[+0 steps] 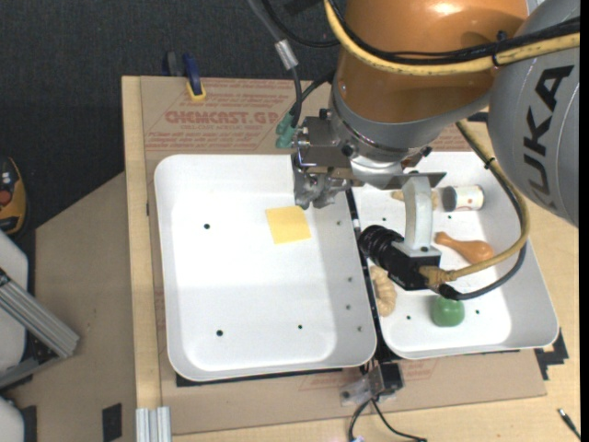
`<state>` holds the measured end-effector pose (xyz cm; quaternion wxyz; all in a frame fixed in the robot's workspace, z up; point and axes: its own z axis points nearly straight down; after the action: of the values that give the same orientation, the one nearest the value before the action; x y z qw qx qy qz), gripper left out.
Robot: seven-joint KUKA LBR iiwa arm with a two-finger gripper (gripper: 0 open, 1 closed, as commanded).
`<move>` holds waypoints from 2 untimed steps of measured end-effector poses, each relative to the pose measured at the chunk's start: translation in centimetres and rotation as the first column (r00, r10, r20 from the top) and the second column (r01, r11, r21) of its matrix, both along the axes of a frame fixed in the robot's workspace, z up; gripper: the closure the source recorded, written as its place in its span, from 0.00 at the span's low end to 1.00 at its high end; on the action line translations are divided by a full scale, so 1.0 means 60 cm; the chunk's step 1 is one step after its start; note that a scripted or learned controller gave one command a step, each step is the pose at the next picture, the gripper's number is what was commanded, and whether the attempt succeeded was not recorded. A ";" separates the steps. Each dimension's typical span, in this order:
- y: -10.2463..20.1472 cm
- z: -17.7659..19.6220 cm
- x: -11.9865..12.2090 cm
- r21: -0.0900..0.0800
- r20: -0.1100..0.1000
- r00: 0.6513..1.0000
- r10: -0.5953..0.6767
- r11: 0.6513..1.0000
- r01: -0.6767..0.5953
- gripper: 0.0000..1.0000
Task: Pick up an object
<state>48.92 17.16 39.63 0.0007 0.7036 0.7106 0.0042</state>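
One yellow square lies flat near the left bin's far right corner, just below our hand; we cannot tell its grip.

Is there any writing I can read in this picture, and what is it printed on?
"CHEMCAST GP", red, rather blurred, on the brown board under the bins.
"UKA", white letters cut off by the picture's edge, on the grey arm.
Smaller red print below "CHEMCAST GP" on the board: too blurred to read.
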 end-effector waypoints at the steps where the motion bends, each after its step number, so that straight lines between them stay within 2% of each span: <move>1: 0.056 -0.179 -0.021 -0.009 -0.020 1.000 -0.005 1.000 0.005 1.00; 2: 0.050 -0.109 0.005 -0.003 -0.002 1.000 -0.010 1.000 0.010 1.00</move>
<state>49.22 20.18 33.10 0.0010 0.7070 0.7072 0.0021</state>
